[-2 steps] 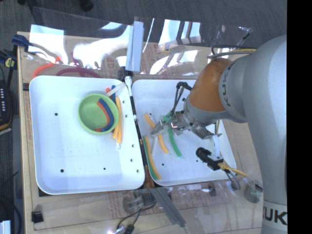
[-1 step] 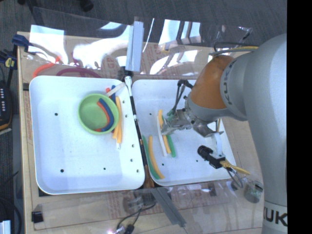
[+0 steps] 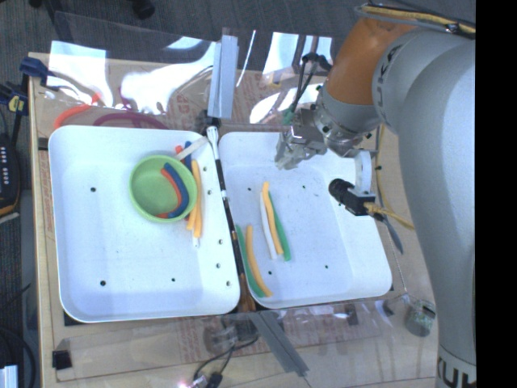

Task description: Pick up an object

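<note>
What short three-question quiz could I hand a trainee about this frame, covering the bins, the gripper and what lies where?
1. True or false: the green bowl sits in the right bin.
2. Which bin does the gripper hover over? A) the left bin B) the right bin C) neither
3. Fill in: the thin sticks in the right bin are yellow, white and ____.

Key
1. False. The bowl is in the left bin, with coloured curved pieces inside it.
2. B. The gripper hangs above the far part of the right bin, apart from the sticks; nothing shows between its fingers.
3. Green.
</note>
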